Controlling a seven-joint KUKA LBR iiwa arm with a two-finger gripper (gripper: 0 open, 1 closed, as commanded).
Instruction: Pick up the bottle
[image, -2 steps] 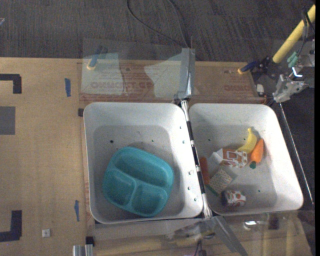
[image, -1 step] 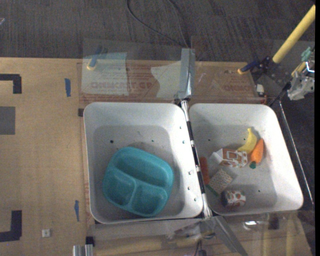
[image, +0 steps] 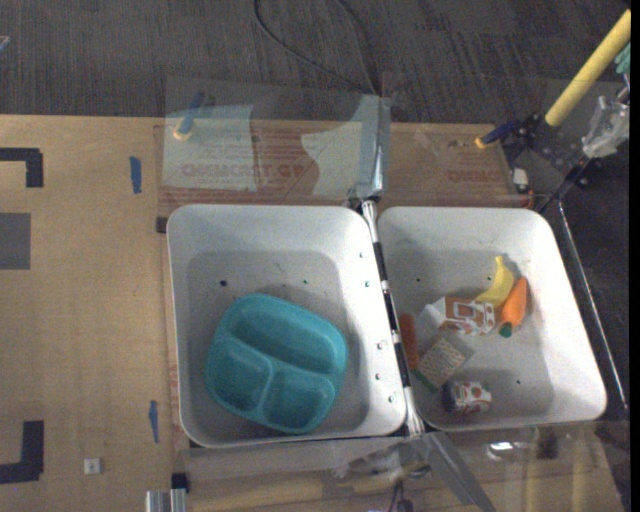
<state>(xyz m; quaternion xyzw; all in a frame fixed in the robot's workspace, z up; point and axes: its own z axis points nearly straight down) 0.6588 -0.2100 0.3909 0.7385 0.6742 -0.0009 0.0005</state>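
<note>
- Lying on its side, the bottle sat near the front of the right bin, just in front of a small tan packet.
- Behind the packet, a carton, a banana and a carrot huddled together, leaving the bottle room for a grasp from above, as I judged.
- A teal divided plate filled the left bin.
- Whether the gripper's grasp was released or clenched, I could not tell.

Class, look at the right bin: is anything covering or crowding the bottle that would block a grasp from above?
Nothing visible covers the bottle; it lies by the bin's near wall. The packet lies close beside it, perhaps touching.
</note>
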